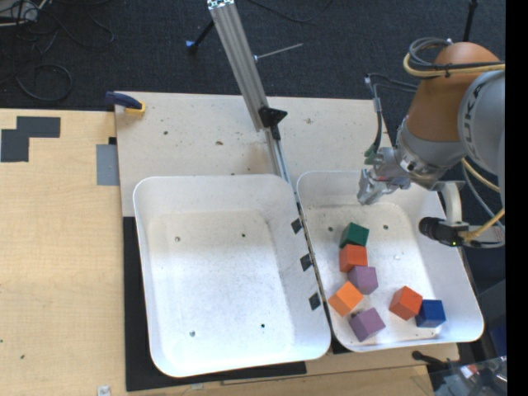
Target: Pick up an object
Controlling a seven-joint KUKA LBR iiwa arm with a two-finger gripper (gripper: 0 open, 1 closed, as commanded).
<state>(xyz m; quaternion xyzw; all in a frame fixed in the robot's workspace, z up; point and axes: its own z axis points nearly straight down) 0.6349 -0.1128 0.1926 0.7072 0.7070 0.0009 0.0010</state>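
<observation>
Currently the gripper (finger state indeterminate) hovers just above the green block; likely light, rigid; grasp opposite flat faces.

Both shallow bins, the left bin and the right bin, look like smooth white plastic with a faint sheen, speckled with dark marks. The bench is pale, matt and scuffed; beside it lies light wood-grain board. The slanted rail reads as brushed metal. The blocks, such as the green block, look matt and painted. The arm's orange band is glossy.
</observation>
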